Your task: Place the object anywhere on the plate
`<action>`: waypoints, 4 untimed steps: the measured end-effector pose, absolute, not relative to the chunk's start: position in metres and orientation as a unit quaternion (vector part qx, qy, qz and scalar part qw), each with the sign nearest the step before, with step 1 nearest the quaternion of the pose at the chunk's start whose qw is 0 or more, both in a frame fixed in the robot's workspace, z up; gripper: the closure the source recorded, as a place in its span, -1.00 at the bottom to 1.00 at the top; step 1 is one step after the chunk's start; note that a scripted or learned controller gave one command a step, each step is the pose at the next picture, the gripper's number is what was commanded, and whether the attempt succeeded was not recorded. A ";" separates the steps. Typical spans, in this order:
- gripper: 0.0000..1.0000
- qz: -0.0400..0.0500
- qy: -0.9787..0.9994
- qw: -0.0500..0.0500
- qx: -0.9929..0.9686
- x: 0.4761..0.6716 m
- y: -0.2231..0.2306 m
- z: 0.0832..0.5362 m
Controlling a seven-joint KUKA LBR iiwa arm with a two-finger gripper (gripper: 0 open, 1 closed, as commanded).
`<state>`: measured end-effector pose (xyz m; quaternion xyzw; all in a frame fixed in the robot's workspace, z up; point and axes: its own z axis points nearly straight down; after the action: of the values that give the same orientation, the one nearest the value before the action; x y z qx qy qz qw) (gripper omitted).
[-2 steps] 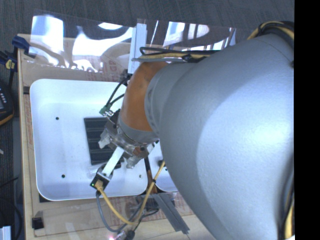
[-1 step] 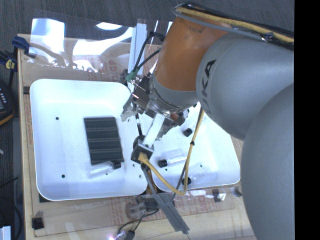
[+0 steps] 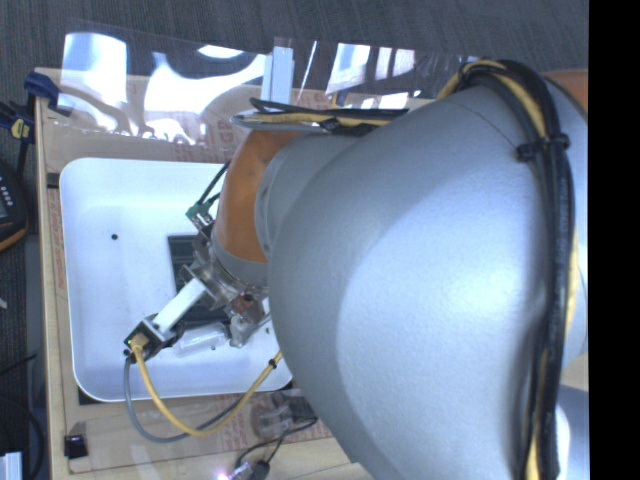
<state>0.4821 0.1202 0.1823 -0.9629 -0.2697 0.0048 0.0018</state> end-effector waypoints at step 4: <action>-1.00 0.002 -0.280 0.001 -0.960 0.475 0.110 0.194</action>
<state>0.4752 0.1096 0.1944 -0.9600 -0.2800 0.0023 0.0012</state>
